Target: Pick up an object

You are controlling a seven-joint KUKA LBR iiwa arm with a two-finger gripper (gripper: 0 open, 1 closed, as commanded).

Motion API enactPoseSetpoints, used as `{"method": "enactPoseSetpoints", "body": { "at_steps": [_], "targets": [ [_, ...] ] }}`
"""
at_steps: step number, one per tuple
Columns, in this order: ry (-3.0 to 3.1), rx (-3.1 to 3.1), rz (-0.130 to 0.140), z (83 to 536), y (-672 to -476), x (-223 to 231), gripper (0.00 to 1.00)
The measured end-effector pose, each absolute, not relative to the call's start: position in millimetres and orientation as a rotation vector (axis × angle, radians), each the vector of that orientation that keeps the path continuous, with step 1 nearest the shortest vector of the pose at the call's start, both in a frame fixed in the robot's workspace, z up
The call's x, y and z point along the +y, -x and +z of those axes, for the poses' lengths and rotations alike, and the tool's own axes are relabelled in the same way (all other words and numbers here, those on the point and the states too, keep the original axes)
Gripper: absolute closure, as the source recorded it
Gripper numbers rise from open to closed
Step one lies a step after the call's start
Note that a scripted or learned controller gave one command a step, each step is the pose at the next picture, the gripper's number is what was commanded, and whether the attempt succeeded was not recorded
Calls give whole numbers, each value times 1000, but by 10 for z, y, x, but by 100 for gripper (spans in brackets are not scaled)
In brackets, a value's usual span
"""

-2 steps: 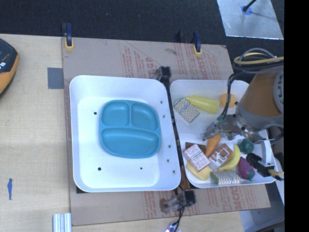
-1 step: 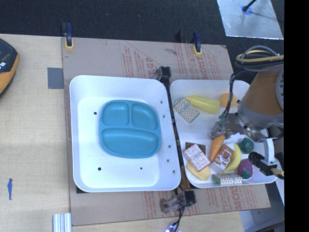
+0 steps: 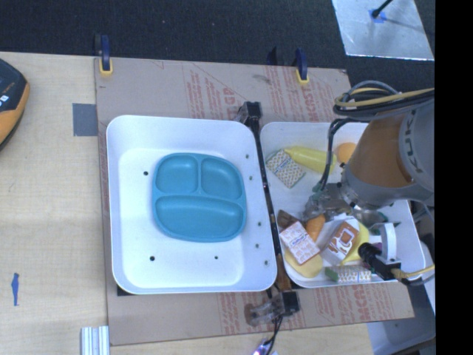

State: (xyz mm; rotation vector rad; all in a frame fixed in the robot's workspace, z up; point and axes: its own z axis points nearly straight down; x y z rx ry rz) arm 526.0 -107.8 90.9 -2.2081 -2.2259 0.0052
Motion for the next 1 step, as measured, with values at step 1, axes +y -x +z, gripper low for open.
{"method": "enactPoseSetpoints", "body": {
  "at_steps": [1],
  "targets": [
    [2212, -2243, -17, 1993, -6159, -428, 100]
  ]
}}
